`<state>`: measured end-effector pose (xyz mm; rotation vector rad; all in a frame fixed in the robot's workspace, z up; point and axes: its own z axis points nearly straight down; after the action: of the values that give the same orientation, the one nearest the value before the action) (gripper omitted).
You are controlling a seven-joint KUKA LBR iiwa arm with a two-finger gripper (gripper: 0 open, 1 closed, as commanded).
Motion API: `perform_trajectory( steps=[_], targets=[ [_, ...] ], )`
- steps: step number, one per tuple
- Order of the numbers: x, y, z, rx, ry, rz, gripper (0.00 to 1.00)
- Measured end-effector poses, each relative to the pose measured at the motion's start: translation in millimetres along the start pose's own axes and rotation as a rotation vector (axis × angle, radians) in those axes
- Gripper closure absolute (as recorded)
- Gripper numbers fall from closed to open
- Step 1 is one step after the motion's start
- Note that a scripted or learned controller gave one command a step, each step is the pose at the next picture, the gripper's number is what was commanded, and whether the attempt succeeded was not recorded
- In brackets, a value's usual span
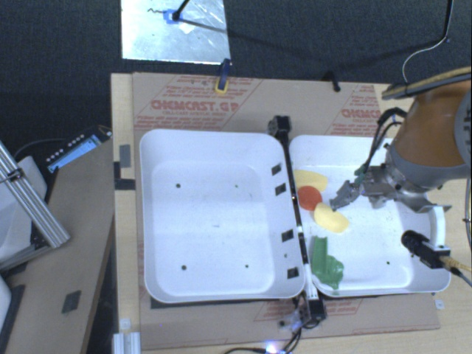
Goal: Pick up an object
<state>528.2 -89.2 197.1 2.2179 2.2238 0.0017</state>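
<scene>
Four small objects lie along the left side of the right bin (383, 275). A pale yellow piece (310, 178) sits farthest back, with a red-orange round piece (310, 196) just in front of it. A yellow rounded piece (331, 218) lies beside those, and a green piece (324, 264) rests near the front left corner. My gripper (343, 196) hangs over the bin just right of the red and yellow pieces, pointing left. Nothing shows between its tips.
The left bin (214, 212) adjoins the right one, joined by a black-clipped divider (291, 205). A black part (422, 249) of the arm hangs over the right bin's right side. A foil sheet (175, 21) lies beyond the bench.
</scene>
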Motion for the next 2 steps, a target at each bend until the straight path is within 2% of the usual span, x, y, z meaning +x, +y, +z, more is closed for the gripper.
perform_trajectory(
  steps=[1,2],
  targets=[
    [-3,-31,71,0.007,0.001,0.002,0.00],
    [8,57,113,-0.006,0.000,-0.004,0.00]
  ],
)
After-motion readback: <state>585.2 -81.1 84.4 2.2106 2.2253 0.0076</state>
